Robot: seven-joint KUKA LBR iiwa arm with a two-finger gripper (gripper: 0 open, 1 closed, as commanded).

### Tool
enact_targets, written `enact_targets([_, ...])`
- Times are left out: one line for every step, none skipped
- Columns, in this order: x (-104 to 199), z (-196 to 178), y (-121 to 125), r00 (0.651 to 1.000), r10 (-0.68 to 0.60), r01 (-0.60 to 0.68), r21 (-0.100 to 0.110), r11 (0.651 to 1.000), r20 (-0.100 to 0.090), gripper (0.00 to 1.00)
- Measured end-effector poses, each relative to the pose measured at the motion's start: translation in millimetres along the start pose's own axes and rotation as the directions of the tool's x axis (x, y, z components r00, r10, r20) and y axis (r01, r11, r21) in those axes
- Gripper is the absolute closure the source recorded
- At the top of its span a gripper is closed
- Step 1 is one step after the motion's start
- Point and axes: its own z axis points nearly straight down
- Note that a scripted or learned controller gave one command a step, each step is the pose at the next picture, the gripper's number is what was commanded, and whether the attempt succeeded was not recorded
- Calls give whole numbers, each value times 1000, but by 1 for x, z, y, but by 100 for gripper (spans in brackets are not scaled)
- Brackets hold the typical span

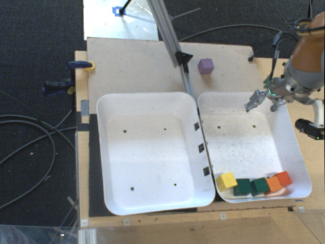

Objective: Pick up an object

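I see two white bins side by side on the bench; the left bin (152, 151) has its whole floor free, and the right bin (244, 141) is free over its upper and middle floor. Blocks sit in a row along the right bin's near wall: a yellow block (226, 180), two dark green blocks (242, 187) (260, 185), an orange block (274, 183) and a red-orange block (284, 178), each touching or just beside its neighbour. The row runs left to right, rising slightly toward the right, so its long axis follows that wall, leaving little room on the wall side. A purple block (205, 66) sits alone on the bench board beyond the bins, near a slanted metal pole (167, 27). The arm enters from the right, its orange band at the frame's edge, wrist angled down and left. The gripper (260, 100) hangs over the right bin's far right corner, well apart from the row. Its fingers look spread with nothing between them.
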Motion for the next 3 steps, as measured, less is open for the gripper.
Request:
enact_targets([0, -12, 1, 1000, -4, 4, -4, 1000, 2, 100])
enact_targets([-35, 19, -25, 1000, 7, -7, 3, 1000, 1, 100])
enact_targets([-11, -89, -99, 1000, 4, -4, -8, 1000, 2, 100])
